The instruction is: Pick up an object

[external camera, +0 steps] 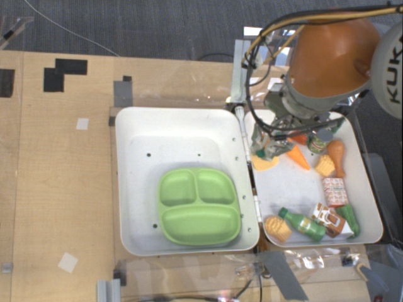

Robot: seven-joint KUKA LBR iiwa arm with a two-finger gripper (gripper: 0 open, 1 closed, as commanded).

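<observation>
My gripper [269, 148] hangs low over the far left part of the right bin [286, 190], under the big orange wrist band. Just below it lies a flat yellow-orange piece [265, 163] by the bin's left wall. An orange carrot [300, 157] lies right beside the gripper. Further right are a small can [317, 145], a yellow corn-like piece [325, 165], an orange-brown gourd [338, 153] and a red-labelled packet [335, 191]. Along the near edge lie a green bottle [302, 224], a yellow lump [278, 228], a small carton [326, 217] and a green vegetable [349, 219].
The left bin [141, 137] holds a green three-compartment plate [198, 204] toward its near side. A ridge between the two bins runs just left of the gripper. Cables loop from the wrist above the right bin's far edge.
</observation>
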